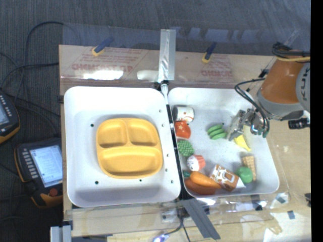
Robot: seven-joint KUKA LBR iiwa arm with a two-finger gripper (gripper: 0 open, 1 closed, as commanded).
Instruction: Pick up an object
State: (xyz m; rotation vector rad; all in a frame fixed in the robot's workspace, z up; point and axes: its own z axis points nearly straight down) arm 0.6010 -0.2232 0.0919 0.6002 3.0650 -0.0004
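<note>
Hovering low in the right bin (262,185), the gripper (239,130), its grip state unclear, sits between green toy (217,131) and yellow wedge (243,142), presumably lining up a grab.

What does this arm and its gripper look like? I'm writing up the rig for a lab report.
The arm has a broad orange band above a rounded grey wrist section, with dark lettering partly visible at the edge. Black cables loop out beside it. The gripper is a small metallic grey assembly with thin fingers and teal-green accents.
</note>
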